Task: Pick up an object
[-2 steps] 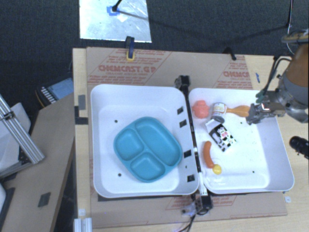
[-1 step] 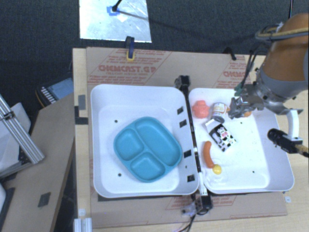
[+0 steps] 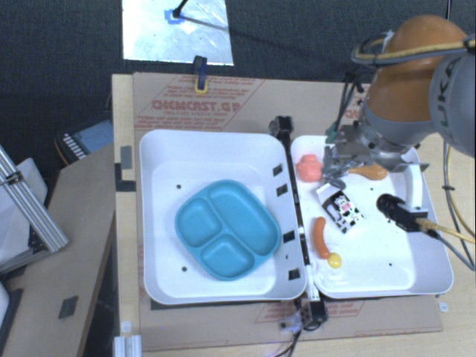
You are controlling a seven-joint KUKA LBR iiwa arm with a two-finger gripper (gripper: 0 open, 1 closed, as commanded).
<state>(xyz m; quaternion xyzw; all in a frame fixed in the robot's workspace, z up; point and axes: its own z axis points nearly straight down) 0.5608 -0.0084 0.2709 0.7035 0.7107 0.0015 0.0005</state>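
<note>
camera view, claw (image 3: 333,171) over rt bin (image 3: 387,262), cardboard (image 3: 195,104) beneath, dark carpet (image 3: 59,50) behind

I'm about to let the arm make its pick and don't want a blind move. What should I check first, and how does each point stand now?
1. Pincer over the right bin: ok.
2. A target close by: ok. The pink lump lies just beside the pincer, and the card is a little nearer the camera.
3. Pincer carrying nothing: cannot tell from this view.
4. Pink lump free of neighbours: ok, with bare floor around it.
5. Sausage separate from the yellow ball: cannot tell. They lie very close.
6. Blue tray out of the way: ok. It sits in the left bin.
</note>
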